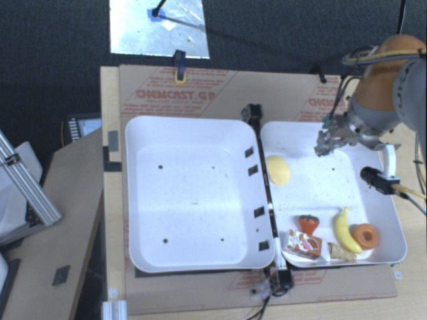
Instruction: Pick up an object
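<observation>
In the right bin lie a pale yellow lemon near the left wall, a strawberry, a yellow banana, an orange doughnut-shaped ring, a snack packet and a small tan piece along the front. My gripper hangs over the bin's back part, to the right of and behind the lemon, apart from every object. Nothing shows between its tips.
The left bin sits beside the right one, with black clips along the shared wall. A yellow clamp stands at the board's back edge. An aluminium rail lies off the bench at the left.
</observation>
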`<control>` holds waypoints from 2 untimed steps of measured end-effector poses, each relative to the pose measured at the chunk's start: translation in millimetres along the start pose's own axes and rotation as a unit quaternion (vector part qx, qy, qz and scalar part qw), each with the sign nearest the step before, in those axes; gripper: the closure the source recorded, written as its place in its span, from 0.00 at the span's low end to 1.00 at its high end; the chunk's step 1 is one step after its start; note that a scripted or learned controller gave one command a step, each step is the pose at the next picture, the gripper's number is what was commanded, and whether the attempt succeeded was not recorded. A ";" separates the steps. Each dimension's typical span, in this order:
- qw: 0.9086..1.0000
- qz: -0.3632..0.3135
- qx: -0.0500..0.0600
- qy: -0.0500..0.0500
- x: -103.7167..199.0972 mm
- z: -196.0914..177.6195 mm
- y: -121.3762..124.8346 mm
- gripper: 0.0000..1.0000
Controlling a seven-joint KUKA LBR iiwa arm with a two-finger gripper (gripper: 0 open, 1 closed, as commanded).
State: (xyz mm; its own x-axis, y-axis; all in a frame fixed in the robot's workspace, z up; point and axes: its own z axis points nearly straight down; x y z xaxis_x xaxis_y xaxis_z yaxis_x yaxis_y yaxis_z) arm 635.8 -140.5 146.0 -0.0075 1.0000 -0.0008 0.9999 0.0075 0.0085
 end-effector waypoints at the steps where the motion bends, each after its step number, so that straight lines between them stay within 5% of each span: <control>1: 1.000 0.000 0.004 0.000 -3.6 64.4 15.7 1.00; 2: 1.000 0.004 0.003 -0.001 -50.2 60.9 2.0 1.00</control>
State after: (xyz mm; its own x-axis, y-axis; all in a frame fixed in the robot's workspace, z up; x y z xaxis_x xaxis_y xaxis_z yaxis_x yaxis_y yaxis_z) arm 638.7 -190.8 85.2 0.0015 1.0000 -0.0025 1.0000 -0.0014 0.0025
